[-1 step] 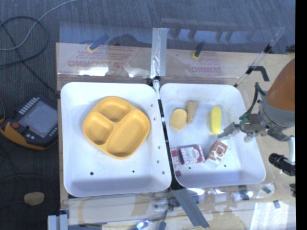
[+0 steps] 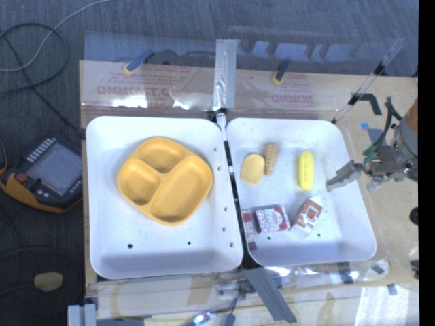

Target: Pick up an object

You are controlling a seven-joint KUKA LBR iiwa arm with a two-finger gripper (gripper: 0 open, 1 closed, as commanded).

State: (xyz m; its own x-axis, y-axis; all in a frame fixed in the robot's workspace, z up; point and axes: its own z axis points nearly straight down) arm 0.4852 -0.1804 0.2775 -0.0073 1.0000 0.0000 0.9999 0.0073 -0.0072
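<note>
The right bin [image 2: 353,240] holds a yellow corn cob [image 2: 306,169], a pale yellow rounded piece [image 2: 253,168], a tan cone [image 2: 272,157], a dark red packet [image 2: 269,219] and a small red and white carton [image 2: 307,216]. My gripper [image 2: 350,173] hangs over the right rim of this bin, to the right of the corn cob and above the carton. It touches none of the objects, and nothing shows in its grasp.
A yellow divided plate [image 2: 165,179] lies in the left bin [image 2: 102,250]. A metal divider [image 2: 225,80] stands behind the bins. A handheld pendant [image 2: 46,175] and cables lie on the floor at the left.
</note>
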